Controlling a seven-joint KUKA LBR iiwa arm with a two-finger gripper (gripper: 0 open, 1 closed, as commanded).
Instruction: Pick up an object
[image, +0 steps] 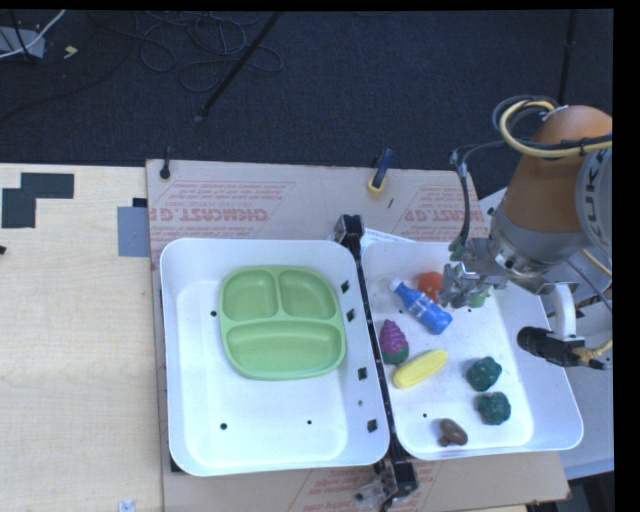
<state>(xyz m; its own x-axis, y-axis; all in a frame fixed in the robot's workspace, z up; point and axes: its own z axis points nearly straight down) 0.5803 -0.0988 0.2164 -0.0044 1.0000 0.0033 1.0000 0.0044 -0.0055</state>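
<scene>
At the front of the right bin (560, 425) lie a brown lump (453, 432) and two dark green pieces (492, 407) (484, 373), with a yellow corn cob (419, 368) and a purple fruit (393, 341) toward nine o'clock of them. Farther back a blue bottle (423, 308) lies tilted, an orange-red thing (430, 282) just behind it.

The gripper (468, 288) hangs low at three o'clock of the bottle, near both it and the orange-red thing. Whether its fingers stand wide or narrow I cannot tell, and nothing shows between them. I judge this the approach step: nothing is lifted yet. The next move calls for settling squarely over one piece, likely the bottle, and closing cleanly without nudging its neighbour.

The left bin (190, 400) carries a green divided plate (282, 322). Both bins rest on cardboard (250, 205) over a pale wooden bench (70, 350); beyond, at twelve o'clock, dark carpet (350, 80) with loose cables.
</scene>
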